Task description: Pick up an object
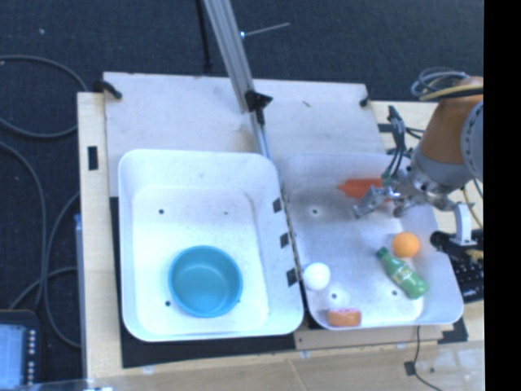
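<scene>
I am watching the arm reaching in over the right bin [326,218], with the end effector [381,202] hanging low near that bin's upper middle, just beside a flat orange-red object [356,188]. I am judging this as the approach step: nothing is sitting between the fingers, so the pick is not yet made. Whether the fingers are standing apart or together, I cannot tell; the metal parts are blurring into one dark cluster.

The candidates are all lying in the right bin: the orange-red object nearest the end effector, an orange ball [405,244] lower right, a green bottle [402,273] lying on its side just below the ball, a white ball [316,276] against the left wall, and a small orange-and-white item [344,317] at the bottom rim. The left bin [155,186] is holding a blue bowl [205,280].

Next, I am expecting the move to call for centring over the orange-red object, descending and closing.

The wrist is hiding part of that object, so its shape is staying unclear to me, and the arm is being cut off at the view's right.
</scene>
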Robot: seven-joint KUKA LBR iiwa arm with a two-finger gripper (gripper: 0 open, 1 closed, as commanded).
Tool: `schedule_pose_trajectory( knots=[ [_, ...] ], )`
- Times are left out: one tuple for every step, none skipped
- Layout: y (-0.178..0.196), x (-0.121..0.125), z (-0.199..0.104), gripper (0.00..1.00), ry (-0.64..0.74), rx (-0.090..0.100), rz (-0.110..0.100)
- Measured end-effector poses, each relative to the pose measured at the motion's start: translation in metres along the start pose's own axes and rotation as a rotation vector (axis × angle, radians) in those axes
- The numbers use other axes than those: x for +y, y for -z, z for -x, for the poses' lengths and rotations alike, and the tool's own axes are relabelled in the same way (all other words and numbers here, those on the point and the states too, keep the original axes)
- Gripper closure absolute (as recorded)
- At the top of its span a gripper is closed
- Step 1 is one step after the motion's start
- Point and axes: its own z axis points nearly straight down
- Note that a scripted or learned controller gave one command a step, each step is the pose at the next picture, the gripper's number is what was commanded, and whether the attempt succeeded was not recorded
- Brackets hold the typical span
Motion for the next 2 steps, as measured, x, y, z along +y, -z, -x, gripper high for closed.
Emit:
schedule_pose_trajectory(
  knots=[
    [0.018, 0.004, 0.001, 1.00, 0.001, -0.004, 0.016],
    [0.065, 0.002, 0.000, 1.00, 0.004, 0.001, 0.013]
  ],
)
